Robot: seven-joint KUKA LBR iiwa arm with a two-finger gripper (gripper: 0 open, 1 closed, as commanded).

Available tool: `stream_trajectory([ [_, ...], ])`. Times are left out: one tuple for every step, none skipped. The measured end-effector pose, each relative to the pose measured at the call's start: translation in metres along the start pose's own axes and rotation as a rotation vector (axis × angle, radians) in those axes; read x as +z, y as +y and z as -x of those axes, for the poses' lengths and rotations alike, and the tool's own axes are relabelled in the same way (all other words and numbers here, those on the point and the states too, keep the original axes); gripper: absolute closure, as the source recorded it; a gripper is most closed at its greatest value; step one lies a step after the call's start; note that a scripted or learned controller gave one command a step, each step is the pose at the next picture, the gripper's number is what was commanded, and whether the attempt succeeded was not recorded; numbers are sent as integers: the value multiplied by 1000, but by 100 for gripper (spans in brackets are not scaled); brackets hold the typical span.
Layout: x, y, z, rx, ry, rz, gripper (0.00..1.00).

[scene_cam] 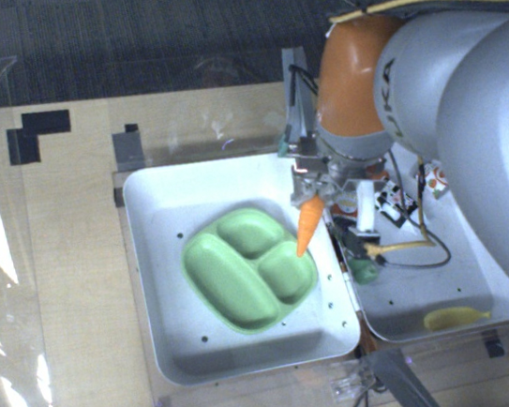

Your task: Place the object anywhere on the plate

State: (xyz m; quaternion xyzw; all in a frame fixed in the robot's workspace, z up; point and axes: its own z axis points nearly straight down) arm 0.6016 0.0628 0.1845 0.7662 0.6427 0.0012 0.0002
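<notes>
the hand (313, 197) grips the carrot (306, 225) by its thick top, tip hanging down over the right edge of the green plate (246, 270) in the left bin (159, 259); it looks light, stiff, smooth, likely slippery, best held at the thick end.

Orange carrot (307, 225) held above green plate (248, 267), left bin (159, 259)

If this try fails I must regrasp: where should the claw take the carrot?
Grip the carrot on its thick upper end, which sits up by the claw, coming straight down from above. It hangs tilted, its thin tip pointing down-left over the green plate, and that tapered tip would probably slip out.
</notes>
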Motion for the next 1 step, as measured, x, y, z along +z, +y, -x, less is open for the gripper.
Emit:
stream_trajectory([
  [0, 0, 0, 1, 0, 0, 0],
])
